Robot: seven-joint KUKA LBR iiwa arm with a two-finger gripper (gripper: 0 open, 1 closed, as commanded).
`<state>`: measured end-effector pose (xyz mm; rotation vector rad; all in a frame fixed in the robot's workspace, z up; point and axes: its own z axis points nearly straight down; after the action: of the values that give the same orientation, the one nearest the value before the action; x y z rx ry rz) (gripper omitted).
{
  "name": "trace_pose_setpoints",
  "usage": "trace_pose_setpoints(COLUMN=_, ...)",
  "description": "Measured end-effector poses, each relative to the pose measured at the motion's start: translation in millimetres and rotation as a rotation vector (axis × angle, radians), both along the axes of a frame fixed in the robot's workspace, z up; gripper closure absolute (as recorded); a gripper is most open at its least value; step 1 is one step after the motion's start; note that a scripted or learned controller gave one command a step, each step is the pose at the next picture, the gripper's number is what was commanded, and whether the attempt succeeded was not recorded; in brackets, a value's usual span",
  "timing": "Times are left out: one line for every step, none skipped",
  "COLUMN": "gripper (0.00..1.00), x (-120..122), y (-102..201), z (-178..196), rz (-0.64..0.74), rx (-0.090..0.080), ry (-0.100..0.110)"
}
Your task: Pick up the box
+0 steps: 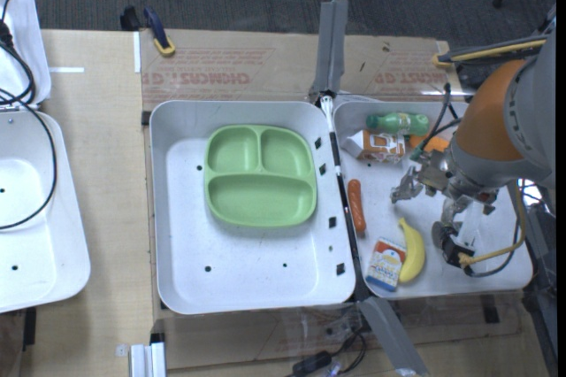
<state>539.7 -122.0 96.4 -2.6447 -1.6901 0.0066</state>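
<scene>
A small box (386, 264) lies at the front edge of the right bin (508, 278), closest to the viewer, not yet picked up.

The box rests flat with its printed face up, a banana (412, 250) touching its right side and a sausage (355, 205) just beyond it against the wall between the bins. Further back lie a green bottle (398, 121) and a brown packet (386, 146). The gripper (428, 187) hangs above the middle of this bin, behind the box and apart from it, with nothing visible between its fingers; how far they are spread cannot be told. The left bin (172, 189) holds a green divided plate (260, 176). The crowding banana probably leaves the box's left side the easier approach.
</scene>
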Motion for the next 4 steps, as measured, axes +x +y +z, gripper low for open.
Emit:
trace_pose_setpoints(gripper=0.0, x=-48, y=-44, z=-7, rz=0.044, rx=0.001, ry=0.0)
trace_pose_setpoints(gripper=0.0, x=-47, y=-82, z=-7, rz=0.192, rx=0.017, ry=0.003)
trace_pose_setpoints(gripper=0.0, x=3, y=-3, z=-6, rz=0.221, rx=0.001, ry=-0.001)
trace_pose_setpoints(gripper=0.0, x=12, y=-42, z=-7, rz=0.177, rx=0.001, ry=-0.001)
